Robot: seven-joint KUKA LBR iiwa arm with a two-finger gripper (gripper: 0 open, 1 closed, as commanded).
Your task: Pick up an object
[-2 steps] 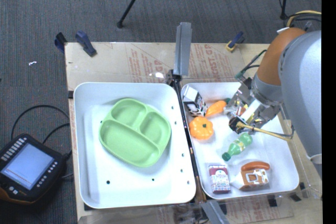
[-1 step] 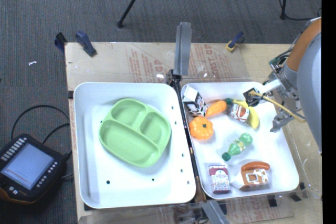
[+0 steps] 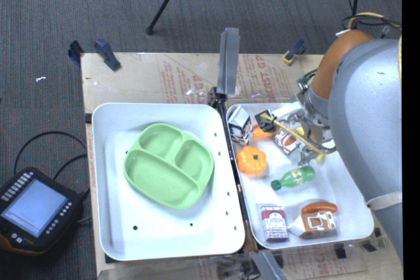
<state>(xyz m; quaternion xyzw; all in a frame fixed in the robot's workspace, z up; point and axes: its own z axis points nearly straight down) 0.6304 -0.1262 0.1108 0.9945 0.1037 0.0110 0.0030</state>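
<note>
The right bin (image 3: 341,233) is the crowded one. Its left wall runs just beside the right wall of the left bin (image 3: 105,141), with a narrow dark seam between them. The grey arm (image 3: 367,115) covers the right bin's right wall and far corner, so open room lies toward the near side. A patch of bare white floor shows in the middle of that bin, and another along its near right corner. The left bin has wide bare floor all round a green divided plate (image 3: 169,164).

The claw (image 3: 306,146) hangs over the far right part of the right bin, close to a red-and-white packet (image 3: 286,140). I cannot tell whether it is open or closed, or whether it touches the packet.

A green bottle (image 3: 294,178) lies on its side near the claw, with its cap pointing left. A small white carton (image 3: 241,126) with dark print stands in the far left corner. An orange pumpkin (image 3: 252,160) sits just in front of it, near the left wall. At the near edge, a dark red box (image 3: 273,223) and an orange-and-white pack (image 3: 319,220) lie side by side, a little apart.
</note>
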